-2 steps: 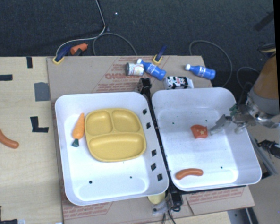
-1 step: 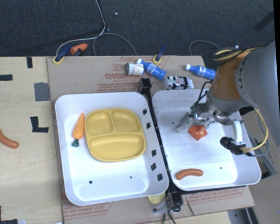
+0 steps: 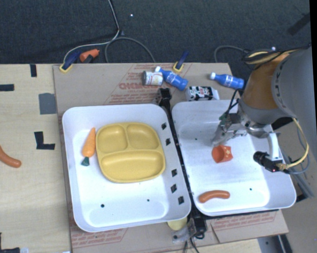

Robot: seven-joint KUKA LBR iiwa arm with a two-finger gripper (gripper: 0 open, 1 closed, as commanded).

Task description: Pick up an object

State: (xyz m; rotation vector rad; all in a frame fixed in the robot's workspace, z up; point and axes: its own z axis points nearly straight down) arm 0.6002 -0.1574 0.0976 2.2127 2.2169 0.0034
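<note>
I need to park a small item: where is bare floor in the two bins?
Left bin: the strip below the yellow plate. Right bin: between the red object and sausage. Crowded: beside the carrot, under the gripper.

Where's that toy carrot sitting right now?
The toy carrot lies in the left bin, against the left edge of the yellow divided plate, far from the tool over in the right bin.

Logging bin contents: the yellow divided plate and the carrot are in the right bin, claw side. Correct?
Not quite. The camera view shows the yellow divided plate and the carrot in the left bin, away from the claw.
</note>
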